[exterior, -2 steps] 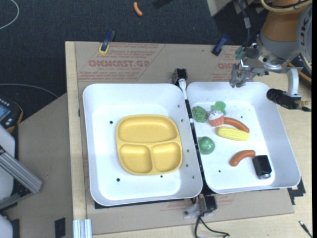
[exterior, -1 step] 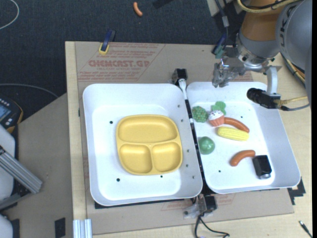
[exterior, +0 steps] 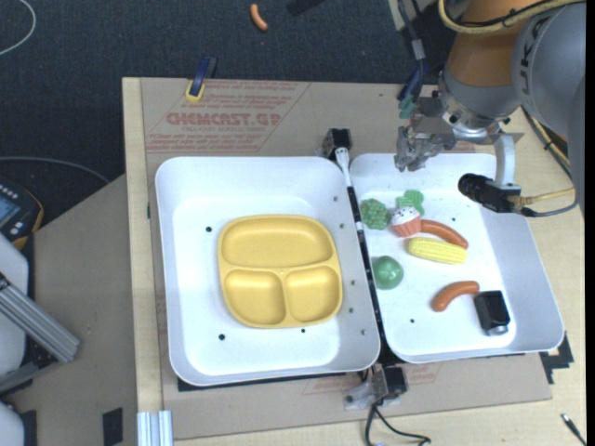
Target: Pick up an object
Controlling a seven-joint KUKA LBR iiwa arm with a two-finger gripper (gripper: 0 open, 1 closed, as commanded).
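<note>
Hanging over the far edge of the right bin, the gripper points its fingers straight down with nothing between them; how wide they stand, I cannot tell. Above it the grey arm bends in from the right. Just below lie broccoli, corn and a sausage. A yellow tray sits in the left bin.

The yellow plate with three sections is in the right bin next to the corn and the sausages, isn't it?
Not quite. The camera view shows the yellow plate alone in the left bin. The corn and the sausages lie in the right bin.
</note>
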